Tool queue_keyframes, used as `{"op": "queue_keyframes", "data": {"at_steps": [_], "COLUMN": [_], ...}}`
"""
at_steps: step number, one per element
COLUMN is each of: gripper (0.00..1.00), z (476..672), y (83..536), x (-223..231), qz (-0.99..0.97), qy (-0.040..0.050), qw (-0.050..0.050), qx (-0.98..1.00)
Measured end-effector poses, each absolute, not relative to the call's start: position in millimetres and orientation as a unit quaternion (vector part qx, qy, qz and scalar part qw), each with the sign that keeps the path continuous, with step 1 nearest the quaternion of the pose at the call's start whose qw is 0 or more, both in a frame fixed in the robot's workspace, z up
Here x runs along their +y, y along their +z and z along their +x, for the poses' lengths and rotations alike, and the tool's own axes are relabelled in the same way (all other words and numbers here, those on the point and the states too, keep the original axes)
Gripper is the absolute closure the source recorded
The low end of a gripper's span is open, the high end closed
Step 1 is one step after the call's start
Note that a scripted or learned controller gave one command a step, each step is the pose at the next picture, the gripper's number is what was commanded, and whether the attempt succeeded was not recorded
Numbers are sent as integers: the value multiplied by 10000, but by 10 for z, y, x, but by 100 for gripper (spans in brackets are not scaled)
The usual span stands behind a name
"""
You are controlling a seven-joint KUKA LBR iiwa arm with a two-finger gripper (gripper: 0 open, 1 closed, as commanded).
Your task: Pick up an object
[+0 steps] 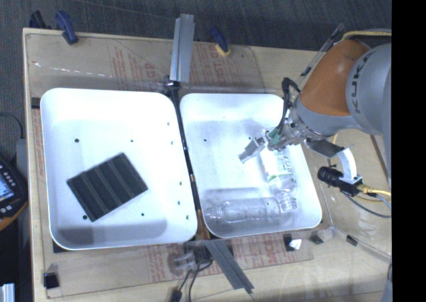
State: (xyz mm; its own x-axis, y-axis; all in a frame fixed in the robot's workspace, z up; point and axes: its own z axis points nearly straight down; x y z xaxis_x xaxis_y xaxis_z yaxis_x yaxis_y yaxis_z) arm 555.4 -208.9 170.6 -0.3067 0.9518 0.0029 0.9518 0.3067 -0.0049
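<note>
Seen from above at a slant: a pale wooden counter (40, 61) on a dark floor, carrying two shallow white bins side by side.

In the left bin (100, 104), a single black ribbed pad (107, 186), flat and rectangular. Lying on the bin floor toward the front left, turned at an angle to the walls and well apart from everything else.

In the right bin (213, 114), two see-through plastic bottles, both on their sides. Large clear bottle (243, 209) stretched along the front wall, reaching almost from one side of the bin to the other. Small clear bottle (278, 167) with a pale label, lying along the right wall, pointing from the bin's middle toward the front right corner. Lower end of it close against the right end of the large one; touching or just apart, hard to say.

Grey arm (333, 94) with an orange band, reaching in from the right over the right bin's back corner. Tool (249, 151) low over the middle of the right bin, just beside the upper end of the small clear bottle, on its left. Released or clenched: cannot tell from this angle. Nothing visibly held in it. All three objects resting in the bins, none lifted.

Behind the bins, two blue clamps (66, 26) on the counter's far edge, and an upright grey metal bar (182, 48) at the gap between the two bins.
</note>
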Motion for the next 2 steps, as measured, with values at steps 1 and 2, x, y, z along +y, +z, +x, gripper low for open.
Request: {"op": "queue_keyframes", "data": {"at_steps": [1, 2], "gripper": [100, 100], "z": [5561, 5978], "y": [1804, 2933], "x": [-2081, -1813], "qz": [-5872, -6358], "qy": [14, 2], "qw": [29, -4], "qx": [-8094, -7719]}}
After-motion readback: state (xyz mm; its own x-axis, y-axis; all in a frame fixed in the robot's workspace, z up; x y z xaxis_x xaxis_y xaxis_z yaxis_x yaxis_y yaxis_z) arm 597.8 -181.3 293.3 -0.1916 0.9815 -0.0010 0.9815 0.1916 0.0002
